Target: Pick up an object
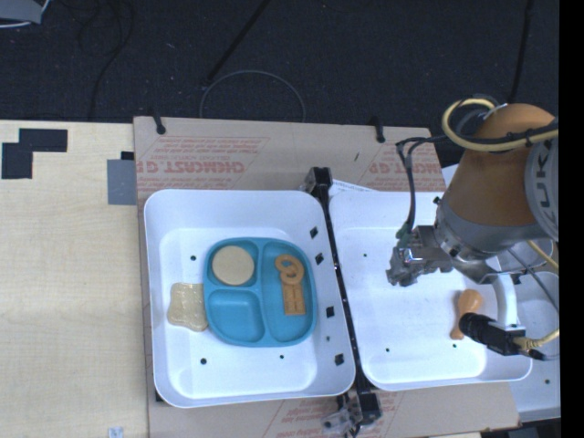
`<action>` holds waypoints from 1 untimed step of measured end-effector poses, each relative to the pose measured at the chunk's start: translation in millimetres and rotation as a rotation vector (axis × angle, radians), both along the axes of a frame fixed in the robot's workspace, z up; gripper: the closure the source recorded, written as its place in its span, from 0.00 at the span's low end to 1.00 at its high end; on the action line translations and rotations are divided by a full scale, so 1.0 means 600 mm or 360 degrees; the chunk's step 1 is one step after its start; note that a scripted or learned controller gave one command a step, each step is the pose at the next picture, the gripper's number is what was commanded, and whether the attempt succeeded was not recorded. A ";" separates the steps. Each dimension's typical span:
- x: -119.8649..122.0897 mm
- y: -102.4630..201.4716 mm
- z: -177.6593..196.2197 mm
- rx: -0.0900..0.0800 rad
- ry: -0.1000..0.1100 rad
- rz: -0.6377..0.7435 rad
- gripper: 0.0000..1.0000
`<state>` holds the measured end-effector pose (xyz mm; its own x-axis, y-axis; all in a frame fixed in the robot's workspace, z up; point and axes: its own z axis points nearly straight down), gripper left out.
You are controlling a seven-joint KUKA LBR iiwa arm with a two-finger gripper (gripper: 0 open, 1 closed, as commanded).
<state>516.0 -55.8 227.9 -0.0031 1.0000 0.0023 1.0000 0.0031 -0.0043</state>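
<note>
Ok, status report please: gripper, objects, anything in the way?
Gripper over right bin, nothing seen held. Orange piece lies near it in that bin. Blue tray with food pieces in left bin. Nothing blocking.

Bright, even overhead light, mild glare on the white bins [173, 245], soft shadows, slight overall blur.

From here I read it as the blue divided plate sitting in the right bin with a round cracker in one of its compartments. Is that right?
Not quite. The camera view shows the blue divided plate in the left bin, not the right one. The rest holds: a round cracker lies in one of its compartments. The end effector is over the right bin.
</note>
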 end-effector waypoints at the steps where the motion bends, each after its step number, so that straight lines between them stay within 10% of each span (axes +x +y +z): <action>1: -0.005 0.106 -0.004 0.0001 0.0000 0.0004 1.00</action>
